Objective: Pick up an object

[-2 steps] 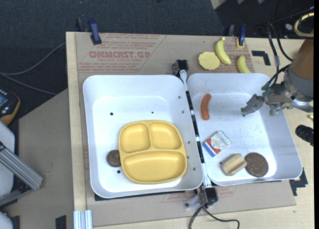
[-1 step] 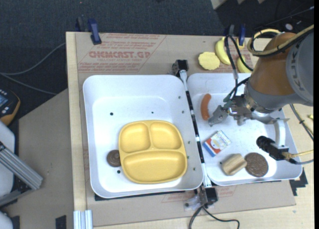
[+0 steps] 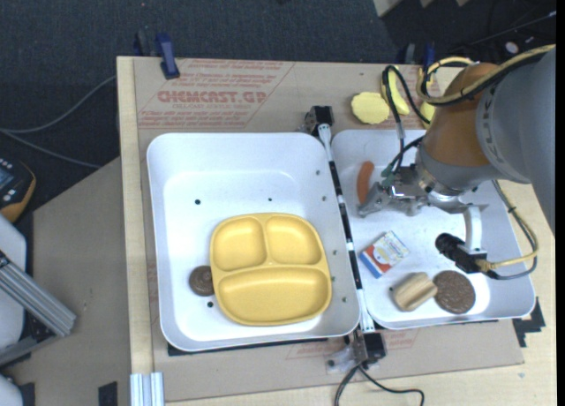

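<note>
The right bin holds an orange-red sausage-shaped piece near its upper left corner. A small white, red and blue carton, a tan bread roll and a brown round cookie lie along its front. My gripper hangs low over the bin's left part. It is just right of the orange-red piece and above the carton, with nothing seen held in it. The grey and orange arm covers the bin's back right.
The left bin carries a yellow divided plate with a brown disc beside its left edge. A yellow lump lies on the bench behind the right bin. A black plug on a yellow cable hangs over the right bin.
</note>
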You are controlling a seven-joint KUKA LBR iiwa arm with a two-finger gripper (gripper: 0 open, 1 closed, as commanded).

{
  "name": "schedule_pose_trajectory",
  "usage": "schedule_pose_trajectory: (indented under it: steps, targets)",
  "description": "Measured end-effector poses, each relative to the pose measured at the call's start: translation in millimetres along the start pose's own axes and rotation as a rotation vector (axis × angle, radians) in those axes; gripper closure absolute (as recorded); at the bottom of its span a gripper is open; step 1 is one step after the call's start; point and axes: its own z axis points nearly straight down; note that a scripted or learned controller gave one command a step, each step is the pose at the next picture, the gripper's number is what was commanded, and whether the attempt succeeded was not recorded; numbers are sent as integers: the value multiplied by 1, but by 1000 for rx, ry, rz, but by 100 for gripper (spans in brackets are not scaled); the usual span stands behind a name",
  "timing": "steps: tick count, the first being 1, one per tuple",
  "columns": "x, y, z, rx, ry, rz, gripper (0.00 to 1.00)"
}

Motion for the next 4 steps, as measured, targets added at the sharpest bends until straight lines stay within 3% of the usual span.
schedule_pose_trajectory:
  steps: [1, 2, 3, 4]
  targets:
    - [1, 61, -1, -2, 0, 0, 0]
    - [4, 80, -1, 0, 1, 1, 0]
    - [5, 80, -1, 2, 0, 1, 0]
    - [5, 81, -11, -1, -1, 0, 100]
